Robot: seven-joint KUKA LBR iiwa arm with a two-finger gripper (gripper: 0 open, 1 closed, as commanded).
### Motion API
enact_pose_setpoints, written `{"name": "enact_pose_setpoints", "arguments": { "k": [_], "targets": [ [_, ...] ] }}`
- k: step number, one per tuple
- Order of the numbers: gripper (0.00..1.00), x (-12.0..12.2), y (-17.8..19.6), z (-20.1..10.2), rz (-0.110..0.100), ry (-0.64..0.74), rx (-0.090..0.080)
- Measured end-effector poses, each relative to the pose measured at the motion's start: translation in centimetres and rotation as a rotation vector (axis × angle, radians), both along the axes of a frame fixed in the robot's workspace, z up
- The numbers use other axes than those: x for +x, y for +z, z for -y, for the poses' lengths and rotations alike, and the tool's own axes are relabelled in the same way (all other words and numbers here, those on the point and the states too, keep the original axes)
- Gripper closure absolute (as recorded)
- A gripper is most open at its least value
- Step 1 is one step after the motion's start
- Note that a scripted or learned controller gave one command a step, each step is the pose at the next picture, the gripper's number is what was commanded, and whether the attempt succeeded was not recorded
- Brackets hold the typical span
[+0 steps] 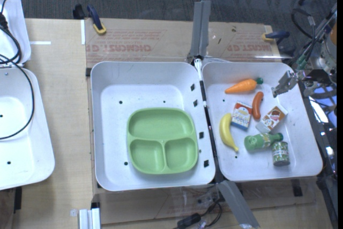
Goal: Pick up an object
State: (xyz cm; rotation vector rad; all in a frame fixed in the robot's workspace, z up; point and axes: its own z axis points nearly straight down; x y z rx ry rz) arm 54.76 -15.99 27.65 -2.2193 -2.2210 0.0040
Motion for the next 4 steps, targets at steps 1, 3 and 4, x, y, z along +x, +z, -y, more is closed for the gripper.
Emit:
{"name": "enact_pose_setpoints", "arguments": {
  "k": [1, 3, 4],
  "targets": [
    [0.0, 2.2, -15.7, 0.7, 0.025, -0.128, -0.006],
    [0.0, 2.4, -16.9, -0.2, 0.037, -0.096, -0.017],
    [1.0, 2.7, -15.4, -0.1, 0.05, -0.098, -0.021]
  ]
}}
